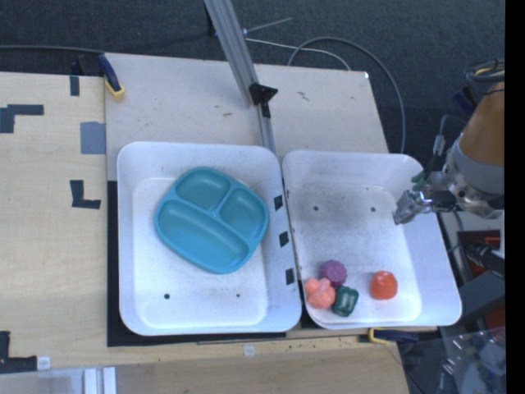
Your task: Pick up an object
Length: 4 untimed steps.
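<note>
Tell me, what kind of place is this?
Probably a robot lab. A robot arm reaches over two white bins on a bench, one holding a blue plate, the other small toys.

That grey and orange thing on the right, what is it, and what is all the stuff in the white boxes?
It is a robot arm. At its end sits a small metal claw for grabbing things. The camera looks down from above the bench. The claw hangs over the right shallow white bin near its right wall, with nothing between its fingers. Along that bin's front lie four little toys: a purple round one, a pink-orange lumpy one, a dark green one and an orange-red one. The left shallow white bin holds a blue plastic plate with three sections.
</note>
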### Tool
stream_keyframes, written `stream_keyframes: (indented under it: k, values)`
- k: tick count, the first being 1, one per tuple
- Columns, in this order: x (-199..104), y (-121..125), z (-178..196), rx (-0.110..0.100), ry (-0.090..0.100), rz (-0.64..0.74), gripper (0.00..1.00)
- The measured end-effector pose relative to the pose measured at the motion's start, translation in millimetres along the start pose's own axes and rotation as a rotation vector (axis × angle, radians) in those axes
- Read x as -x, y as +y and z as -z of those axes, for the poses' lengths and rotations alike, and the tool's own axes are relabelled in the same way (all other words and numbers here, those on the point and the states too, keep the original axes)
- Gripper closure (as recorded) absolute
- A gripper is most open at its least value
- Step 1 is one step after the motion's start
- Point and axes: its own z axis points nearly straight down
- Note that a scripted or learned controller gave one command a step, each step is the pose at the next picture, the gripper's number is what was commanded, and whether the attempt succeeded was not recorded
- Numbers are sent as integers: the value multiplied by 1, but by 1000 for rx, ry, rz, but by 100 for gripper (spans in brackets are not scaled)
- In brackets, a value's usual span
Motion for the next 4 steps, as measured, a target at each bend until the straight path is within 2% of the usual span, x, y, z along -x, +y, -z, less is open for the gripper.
stream_keyframes:
  k: [1, 3, 4]
  values:
    - [0, 1, 43, -1, 0, 0, 100]
    - [-109, 26, 21, -7, 3, 5, 100]
    - [-156, 55, 17, -6, 3, 5, 100]
